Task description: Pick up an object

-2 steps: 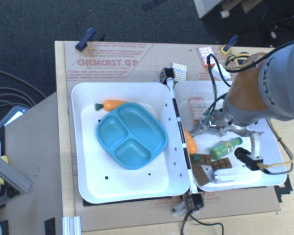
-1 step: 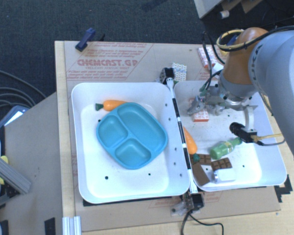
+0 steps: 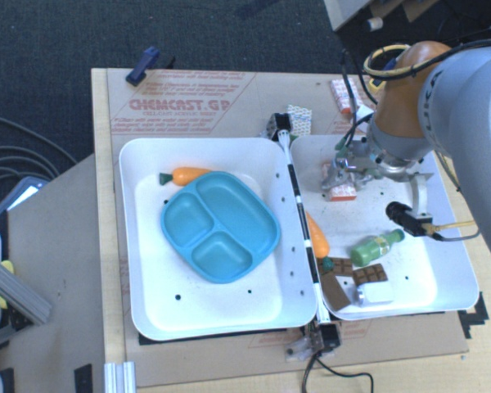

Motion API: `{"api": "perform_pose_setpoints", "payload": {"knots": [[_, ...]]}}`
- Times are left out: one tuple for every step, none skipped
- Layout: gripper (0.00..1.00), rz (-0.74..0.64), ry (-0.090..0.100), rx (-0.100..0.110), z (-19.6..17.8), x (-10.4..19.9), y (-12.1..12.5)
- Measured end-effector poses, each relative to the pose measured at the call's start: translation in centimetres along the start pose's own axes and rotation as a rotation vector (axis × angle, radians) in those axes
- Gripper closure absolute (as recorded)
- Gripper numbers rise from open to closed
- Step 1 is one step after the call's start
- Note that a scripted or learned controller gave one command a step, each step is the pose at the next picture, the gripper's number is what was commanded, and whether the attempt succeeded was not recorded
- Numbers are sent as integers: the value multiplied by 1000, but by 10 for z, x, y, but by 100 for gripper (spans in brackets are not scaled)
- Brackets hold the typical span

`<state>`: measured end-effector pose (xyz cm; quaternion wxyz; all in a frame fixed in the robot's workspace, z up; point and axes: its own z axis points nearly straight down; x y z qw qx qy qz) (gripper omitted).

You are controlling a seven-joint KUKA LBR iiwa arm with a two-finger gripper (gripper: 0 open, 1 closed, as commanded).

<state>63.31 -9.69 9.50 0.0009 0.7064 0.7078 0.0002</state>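
Gripper [image 3: 344, 170] low in right bin [image 3: 450, 289], upper middle of frame, directly over small red-and-white packet [image 3: 341, 191]. Grip state: cannot tell. Packet looks resting on bin floor, so lift likely not done. Green bottle [image 3: 375, 248], carrot [image 3: 316, 236] lie untouched nearby.

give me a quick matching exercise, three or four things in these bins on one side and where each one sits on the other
Things:
1. blue tray
2. green bottle
3. carrot
4. end effector

Places:
A. right bin, near its front
B. right bin, over its back part
C. middle of the left bin
D. left bin, behind the tray

Pairs: 1-C, 2-A, 3-D, 4-B
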Motion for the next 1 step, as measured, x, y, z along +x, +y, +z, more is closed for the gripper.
{"api": "perform_pose_setpoints", "payload": {"knots": [[100,1,3,4,-90,61,-62]]}}
